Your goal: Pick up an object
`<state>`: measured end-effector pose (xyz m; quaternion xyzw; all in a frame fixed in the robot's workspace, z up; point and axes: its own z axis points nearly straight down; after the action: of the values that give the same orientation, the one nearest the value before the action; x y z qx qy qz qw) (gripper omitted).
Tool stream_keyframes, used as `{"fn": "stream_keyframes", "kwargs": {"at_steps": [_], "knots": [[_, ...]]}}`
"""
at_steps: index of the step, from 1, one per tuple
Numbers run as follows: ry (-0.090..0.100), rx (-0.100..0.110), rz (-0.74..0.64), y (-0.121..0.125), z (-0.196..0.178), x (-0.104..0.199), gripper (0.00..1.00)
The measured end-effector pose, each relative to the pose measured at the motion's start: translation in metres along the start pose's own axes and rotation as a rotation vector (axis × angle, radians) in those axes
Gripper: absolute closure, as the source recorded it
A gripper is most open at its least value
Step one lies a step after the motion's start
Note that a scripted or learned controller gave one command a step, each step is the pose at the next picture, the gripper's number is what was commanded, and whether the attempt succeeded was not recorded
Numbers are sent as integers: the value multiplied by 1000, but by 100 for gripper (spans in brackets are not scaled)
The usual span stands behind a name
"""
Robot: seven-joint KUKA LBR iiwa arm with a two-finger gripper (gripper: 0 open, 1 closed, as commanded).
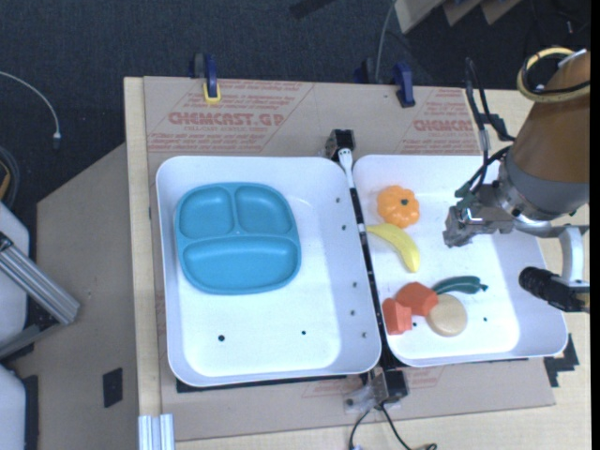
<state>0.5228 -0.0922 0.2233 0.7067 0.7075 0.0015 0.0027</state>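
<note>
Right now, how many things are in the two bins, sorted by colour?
Blue: 1, the divided plate
Orange: 1, the small pumpkin
Yellow: 1, the banana
Red-orange: 1, the block
Teal: 1, the curved piece
Tan: 1, the round piece
Total: 6

Even, bright overhead light fills the scene. The white bins (262, 345) come close to washing out, with soft glare along their rims. Shadows are faint and short. The dark floor (94, 26) stays dim. Focus is slightly soft throughout.

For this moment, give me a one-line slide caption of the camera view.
Gripper hovers over right bin beside orange pumpkin and banana; blue divided plate sits in left bin.
</note>
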Motion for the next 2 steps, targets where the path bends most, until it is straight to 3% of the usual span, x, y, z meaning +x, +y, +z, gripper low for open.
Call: {"fn": "stream_keyframes", "kwargs": {"at_steps": [2], "knots": [[2, 2, -5, 49, -16, 94, 100]]}}
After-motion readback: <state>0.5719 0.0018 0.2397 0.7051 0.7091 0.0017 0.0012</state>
